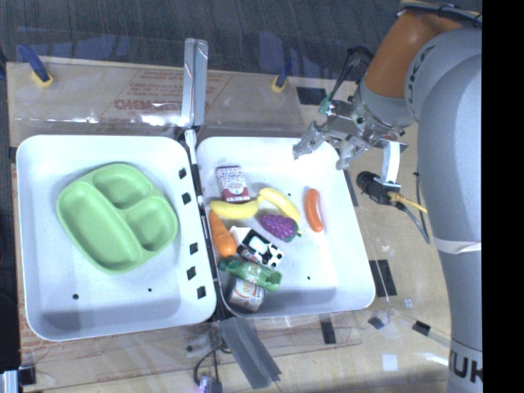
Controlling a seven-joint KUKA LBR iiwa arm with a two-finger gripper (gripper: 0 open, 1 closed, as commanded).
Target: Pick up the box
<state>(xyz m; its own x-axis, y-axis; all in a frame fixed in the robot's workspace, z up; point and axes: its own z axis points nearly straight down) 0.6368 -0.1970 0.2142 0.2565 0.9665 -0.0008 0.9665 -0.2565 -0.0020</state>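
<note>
Gripper hovers over right bin's top-right corner, fingers spread, nothing between them; box, probably a small carton, lies beside banana

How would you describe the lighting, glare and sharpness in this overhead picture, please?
Camera view: soft, even light; both white bins look bright, nearly washed out, with faint shadows along their walls; a pale sheen lies on the clear sheet behind them; the gripper looks slightly blurred; the box print is too soft to read; the arm looms large at the edge.
</note>
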